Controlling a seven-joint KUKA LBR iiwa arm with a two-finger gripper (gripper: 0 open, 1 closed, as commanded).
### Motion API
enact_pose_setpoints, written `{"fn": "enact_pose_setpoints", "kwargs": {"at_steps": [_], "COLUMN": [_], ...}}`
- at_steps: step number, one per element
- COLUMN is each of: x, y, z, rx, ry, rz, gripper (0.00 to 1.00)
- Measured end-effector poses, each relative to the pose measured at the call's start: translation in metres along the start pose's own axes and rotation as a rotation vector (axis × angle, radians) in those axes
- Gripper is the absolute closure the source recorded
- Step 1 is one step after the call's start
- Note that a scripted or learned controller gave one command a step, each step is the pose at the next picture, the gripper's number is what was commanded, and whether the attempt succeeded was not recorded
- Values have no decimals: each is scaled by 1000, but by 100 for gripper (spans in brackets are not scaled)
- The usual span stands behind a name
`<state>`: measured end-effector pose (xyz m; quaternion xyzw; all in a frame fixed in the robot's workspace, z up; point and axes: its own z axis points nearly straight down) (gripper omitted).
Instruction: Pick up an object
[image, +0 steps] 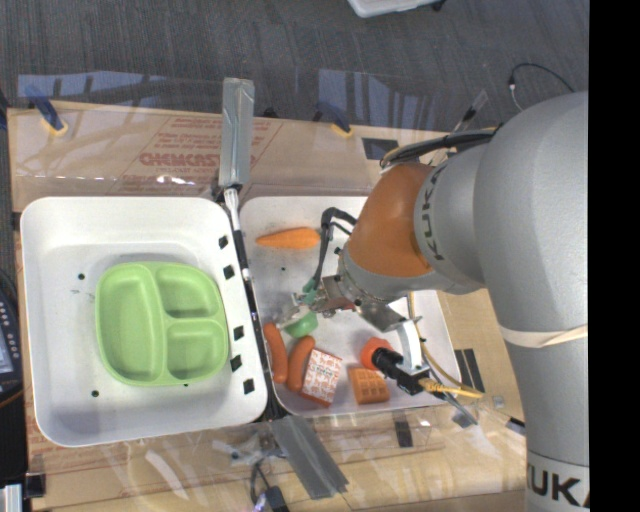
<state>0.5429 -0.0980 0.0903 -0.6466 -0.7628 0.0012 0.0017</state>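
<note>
The grey arm's gripper (318, 298) reaches into the right bin (262, 215), just above a green object (299, 324); whether its fingers are spread or pressed together cannot be told; a carrot (288, 238) lies beyond it, sausages (283, 355), a patterned box (322, 375) and a waffle (368, 385) nearer the front; the left bin (60, 225) holds a green divided plate (160, 322).

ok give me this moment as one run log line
arm: low in right bin | gripper: over green item | grasp: unconfirmed | carrot: untouched | green tray: in left bin
</note>
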Motion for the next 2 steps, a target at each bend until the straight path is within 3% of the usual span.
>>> {"fn": "enact_pose_setpoints", "kwargs": {"at_steps": [1, 2], "x": [0, -6], "y": [0, -10], "z": [-8, -18], "rx": [3, 2], "ry": [0, 2], "rz": [-5, -115], "gripper": [100, 100]}}
